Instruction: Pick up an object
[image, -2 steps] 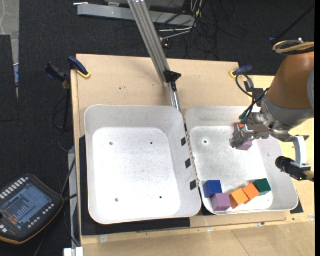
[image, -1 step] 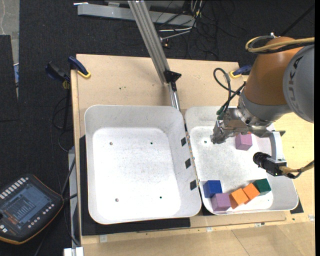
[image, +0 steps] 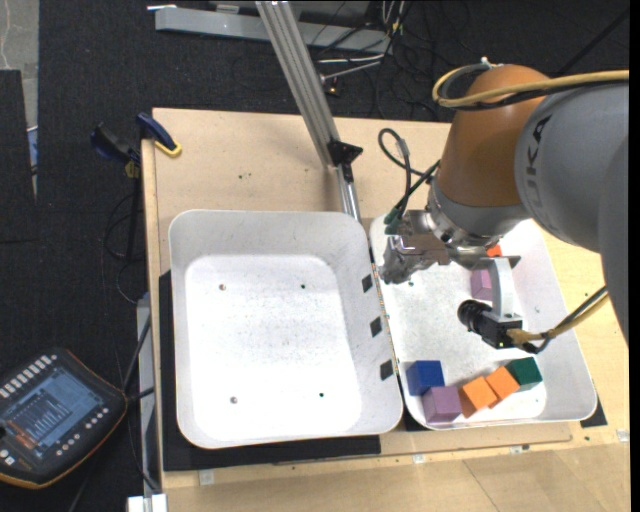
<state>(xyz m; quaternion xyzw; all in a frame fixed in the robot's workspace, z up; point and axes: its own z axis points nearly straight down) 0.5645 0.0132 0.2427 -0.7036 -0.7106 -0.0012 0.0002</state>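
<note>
Several small blocks lie along the near edge of the right bin (image: 583, 398): a blue cube (image: 425, 376), a purple cube (image: 442, 403), an orange block (image: 480, 392), a second orange block (image: 501, 381) and a green block (image: 524, 373). A pale purple block (image: 483, 282) shows partly under the wrist. My gripper (image: 402, 262) hangs low over the right bin's far left part, close to the wall between the bins and well behind the row of blocks. I see nothing held in it.
The left bin (image: 182, 235) holds only dark specks. A metal pole (image: 305, 85) slants down to the bins' shared far corner. A teach pendant (image: 50, 418) lies at the lower left, and a blue clamp (image: 150, 128) grips the bench's far left edge.
</note>
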